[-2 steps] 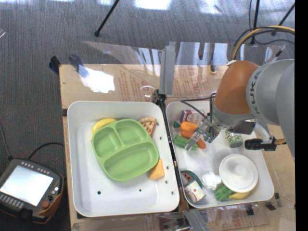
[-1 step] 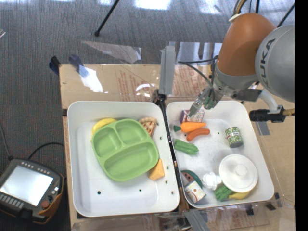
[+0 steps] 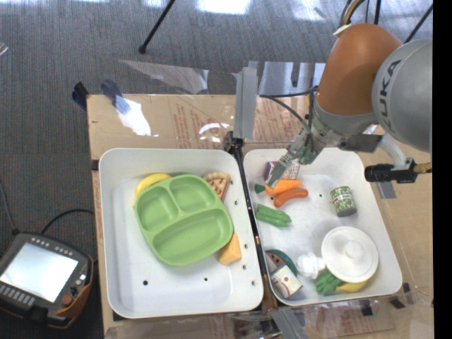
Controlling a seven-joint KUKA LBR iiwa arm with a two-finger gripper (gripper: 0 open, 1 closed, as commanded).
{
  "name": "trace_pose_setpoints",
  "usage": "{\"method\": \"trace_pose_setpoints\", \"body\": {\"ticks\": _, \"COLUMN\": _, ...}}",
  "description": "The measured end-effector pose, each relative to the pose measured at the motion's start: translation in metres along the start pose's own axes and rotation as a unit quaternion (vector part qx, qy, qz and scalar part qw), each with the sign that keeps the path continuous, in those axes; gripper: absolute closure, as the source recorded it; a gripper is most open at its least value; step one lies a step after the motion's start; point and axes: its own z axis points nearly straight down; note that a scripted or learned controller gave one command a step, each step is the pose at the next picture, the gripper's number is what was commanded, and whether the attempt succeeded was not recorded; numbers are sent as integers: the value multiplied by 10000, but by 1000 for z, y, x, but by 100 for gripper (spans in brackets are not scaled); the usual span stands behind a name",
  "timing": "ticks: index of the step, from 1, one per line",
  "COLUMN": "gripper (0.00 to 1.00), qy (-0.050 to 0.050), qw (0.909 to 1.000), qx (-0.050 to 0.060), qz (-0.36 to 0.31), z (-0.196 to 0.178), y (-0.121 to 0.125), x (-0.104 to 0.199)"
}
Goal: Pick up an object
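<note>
My gripper [image 3: 286, 168] hangs low over the back left part of the right bin [image 3: 367, 164], just above an orange carrot [image 3: 284, 187] with a green top. A small purple item [image 3: 270, 169] lies right beside it on its left. Under the carrot lie an orange-red sausage [image 3: 292, 197] and a green pepper [image 3: 274, 216]. No object shows plainly in the gripper. The grey arm with its orange band [image 3: 353, 62] reaches in from the upper right.
The right bin also holds a green can [image 3: 343, 200], a white lidded bowl [image 3: 349, 253], a watermelon slice [image 3: 277, 260], a small carton [image 3: 287, 282] and green and yellow toys [image 3: 332, 283]. In the left bin [image 3: 120, 274] a green divided plate [image 3: 183, 219] lies over several food toys.
</note>
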Motion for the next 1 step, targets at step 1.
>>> {"method": "trace_pose_setpoints", "body": {"ticks": 1, "gripper": 0, "qy": 25, "qw": 9985, "qx": 16, "qz": -542, "z": 40, "y": -56, "x": 62}}
